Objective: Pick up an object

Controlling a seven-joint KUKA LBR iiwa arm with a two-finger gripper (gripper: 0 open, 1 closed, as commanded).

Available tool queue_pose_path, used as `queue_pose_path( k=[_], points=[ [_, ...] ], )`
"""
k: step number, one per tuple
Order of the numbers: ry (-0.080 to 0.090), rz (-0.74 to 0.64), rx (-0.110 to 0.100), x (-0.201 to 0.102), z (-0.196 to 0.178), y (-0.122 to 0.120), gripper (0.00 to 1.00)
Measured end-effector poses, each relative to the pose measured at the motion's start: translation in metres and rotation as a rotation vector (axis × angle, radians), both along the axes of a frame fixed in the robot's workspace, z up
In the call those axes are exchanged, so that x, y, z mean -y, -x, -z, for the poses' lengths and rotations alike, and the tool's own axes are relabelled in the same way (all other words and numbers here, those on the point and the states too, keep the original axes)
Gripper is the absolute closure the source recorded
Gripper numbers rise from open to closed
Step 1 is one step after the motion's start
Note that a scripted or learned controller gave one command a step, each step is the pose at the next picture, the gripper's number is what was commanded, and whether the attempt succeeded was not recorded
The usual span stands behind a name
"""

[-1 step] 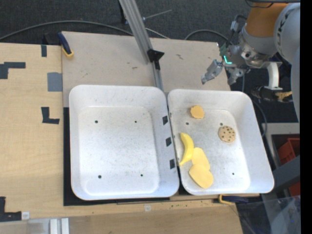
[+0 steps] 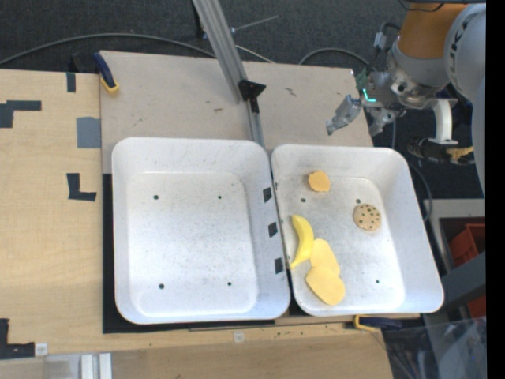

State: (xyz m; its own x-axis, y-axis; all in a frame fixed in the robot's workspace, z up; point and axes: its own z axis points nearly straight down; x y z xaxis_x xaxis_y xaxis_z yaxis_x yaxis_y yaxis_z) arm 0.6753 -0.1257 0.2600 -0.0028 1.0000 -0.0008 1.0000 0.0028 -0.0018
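Observation:
The right bin (image 2: pixel 394 164) holds a small round orange piece (image 2: pixel 319 181), a tan cookie (image 2: pixel 367 217), a yellow banana (image 2: pixel 302 238) and two flat yellow pieces (image 2: pixel 325 272) lying partly over each other. My gripper (image 2: pixel 353 114) hangs above the bench just past the right bin's far rim, apart from all the objects. Its grey fingers (image 2: pixel 344 118) point down to the left and nothing lies between them.
The left bin (image 2: pixel 126 212) sits beside the right one. A slanted metal pole (image 2: pixel 225 46) rises behind the bins. A blue and yellow clamp (image 2: pixel 105 73) sits at the board's far left corner. Cables run along the back.

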Motion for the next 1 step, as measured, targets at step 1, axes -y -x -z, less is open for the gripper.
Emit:
queue_pose_path(
  k=[1],
  points=[
    [0.000,0.001,-0.006,-0.0025,0.0650,0.0021,0.00]
  ],
)
